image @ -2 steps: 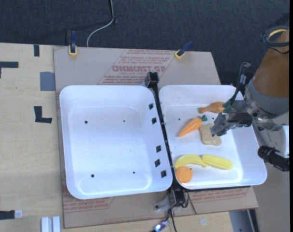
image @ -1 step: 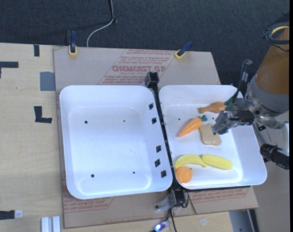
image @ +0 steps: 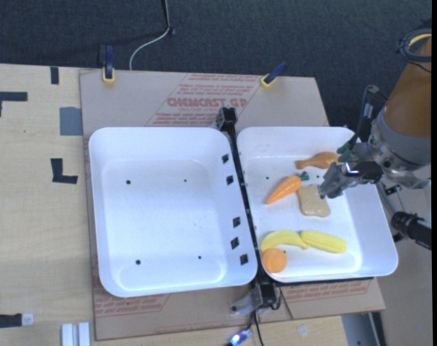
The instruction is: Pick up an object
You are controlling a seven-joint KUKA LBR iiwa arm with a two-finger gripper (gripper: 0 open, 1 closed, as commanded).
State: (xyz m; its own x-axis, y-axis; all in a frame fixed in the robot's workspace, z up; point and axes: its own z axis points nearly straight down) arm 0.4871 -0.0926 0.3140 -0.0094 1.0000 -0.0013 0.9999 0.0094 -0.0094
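Cracker [image: 314,204] is lying just under my gripper [image: 332,184], beside the carrot [image: 284,189]; I'm centring before descending, though I cannot tell its finger state.

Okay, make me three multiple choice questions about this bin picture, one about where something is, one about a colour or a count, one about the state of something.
1. Where does the carrot lie?
A. left bin
B. right bin
C. on the cardboard

2. What colour is the round fruit beside the banana?
A. orange
B. green
C. purple

3. How does the corn cob rest?
A. standing on end
B. lying flat in the bin
C. hanging from the claw

Answers:
1 B, it lies in the right bin near the divider.
2 A, its skin is orange.
3 B, it lies flat, apart from the claw.
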